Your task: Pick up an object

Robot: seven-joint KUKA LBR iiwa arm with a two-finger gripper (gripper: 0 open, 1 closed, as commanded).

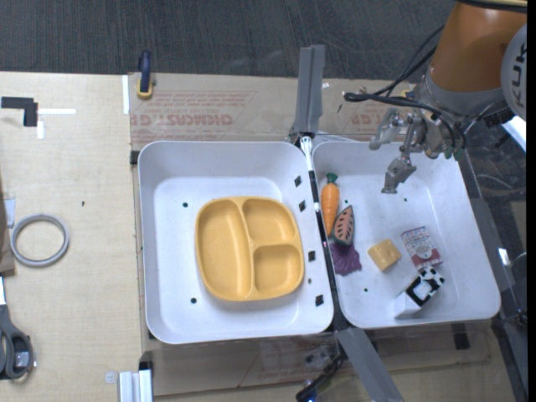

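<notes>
Step in hand: approach. The gripper [402,170] hangs over the far part of the right bin [469,249], nothing between its fingers; whether they are apart or together cannot be told from this slant. No object has yet been taken, by the look of it.

Next move, as judged: choose one item, come down over it squarely, and close on it. The loose pieces in the middle of the bin look easier than those crowded against the left wall.

Right bin, contents:
- carrot [330,200], one, against the left wall, far end.
- melon slice [344,224], one, just nearer than the carrot, touching or almost touching it.
- purple piece [346,258], one, near the left wall, beside the slice.
- yellow block [384,255], one, mid-bin, apart from the rest.
- packet [418,244], one, red and white, right of the block.
- checkered piece [425,289], one, black and white, near right.

Left bin [159,249], contents:
- yellow tray [249,247], one, three compartments, nothing in them.

Bench, left of the bins:
- grey ring [38,239], one.
- scissors [13,350], one pair, near edge.
</notes>
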